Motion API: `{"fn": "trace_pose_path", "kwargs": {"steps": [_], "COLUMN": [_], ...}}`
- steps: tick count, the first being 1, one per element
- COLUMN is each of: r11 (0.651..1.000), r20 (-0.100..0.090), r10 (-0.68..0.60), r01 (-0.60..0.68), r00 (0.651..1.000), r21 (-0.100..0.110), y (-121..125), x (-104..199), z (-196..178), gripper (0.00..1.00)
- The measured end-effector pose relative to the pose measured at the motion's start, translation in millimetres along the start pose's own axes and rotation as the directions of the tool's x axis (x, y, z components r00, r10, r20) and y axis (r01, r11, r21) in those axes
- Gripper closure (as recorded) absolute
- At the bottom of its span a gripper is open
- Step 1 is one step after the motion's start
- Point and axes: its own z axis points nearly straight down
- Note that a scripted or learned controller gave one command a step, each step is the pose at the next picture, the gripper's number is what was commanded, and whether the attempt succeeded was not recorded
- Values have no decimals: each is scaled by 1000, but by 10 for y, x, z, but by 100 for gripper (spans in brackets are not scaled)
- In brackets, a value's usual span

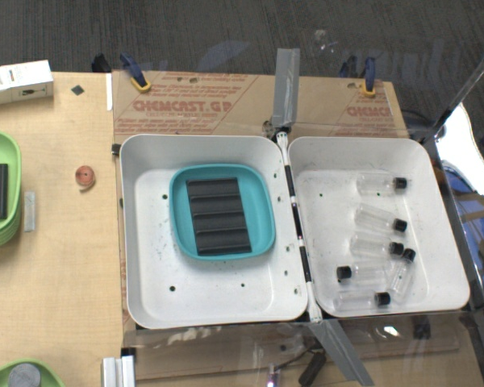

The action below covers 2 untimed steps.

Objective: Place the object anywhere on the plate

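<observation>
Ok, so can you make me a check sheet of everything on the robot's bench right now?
Surface: wooden bench with two white bins side by side, left bin and right bin; cardboard lies under their far edge.
Job's things: teal plate in the left bin, with a dark ribbed insert on it; clear vials with black caps scattered in the right bin.
Clutter: green tray at the left edge, small round red thing, white box.
Grippers: nothing seen.
Cables: nothing seen.
Surroundings: dark floor behind the bench; clamps hold the cardboard.
</observation>
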Motion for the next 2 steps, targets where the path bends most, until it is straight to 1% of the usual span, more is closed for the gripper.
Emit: {"fn": "trace_pose_path", "kwargs": {"steps": [1, 2], "r11": [998, 996], "r20": [-4, -5], "r10": [67, 85], "r01": [-67, -85], "r00": [998, 996], "r21": [-1, -1], "y": [16, 23], "x": [49, 61], "z": [-15, -23], "gripper": [0, 0]}}
